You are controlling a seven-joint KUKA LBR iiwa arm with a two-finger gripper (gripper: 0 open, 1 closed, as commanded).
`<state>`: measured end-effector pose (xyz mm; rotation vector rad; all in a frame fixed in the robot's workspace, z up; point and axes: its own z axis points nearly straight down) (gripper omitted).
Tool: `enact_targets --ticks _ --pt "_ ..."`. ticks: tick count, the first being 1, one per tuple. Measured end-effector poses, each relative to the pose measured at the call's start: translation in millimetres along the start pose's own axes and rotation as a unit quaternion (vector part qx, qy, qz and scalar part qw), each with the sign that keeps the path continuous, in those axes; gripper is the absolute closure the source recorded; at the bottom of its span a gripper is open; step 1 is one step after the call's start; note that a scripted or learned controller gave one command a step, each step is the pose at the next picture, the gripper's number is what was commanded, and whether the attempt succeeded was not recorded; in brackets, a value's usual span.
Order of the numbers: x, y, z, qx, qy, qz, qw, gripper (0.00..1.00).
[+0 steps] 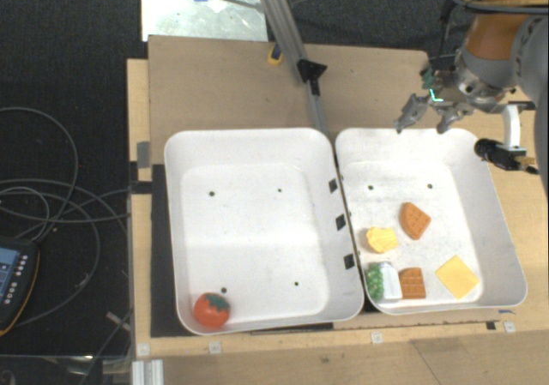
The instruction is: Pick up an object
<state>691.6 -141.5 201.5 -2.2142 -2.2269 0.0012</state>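
Jaws spread apart, nothing held between them
Gripper (426, 119) is seen above the right bin's (493, 195) far rim

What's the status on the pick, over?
End effector open, above right bin's far rim, holding nothing. Toy food clustered at right bin's near end; tomato alone in left bin. Nothing in the way.

grey arm (523, 49), orange band, yellow cable

You see white bins (249, 152), a red tomato (211, 309) at seven o'clock, a yellow cheese slice (457, 276) at four o'clock, an orange waffle (414, 220)
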Motion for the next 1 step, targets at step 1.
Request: enact_targets --ticks 1 --pt "-0.1 0.8 -2.4 -0.002 -0.001 -0.001 1.0000 0.00"
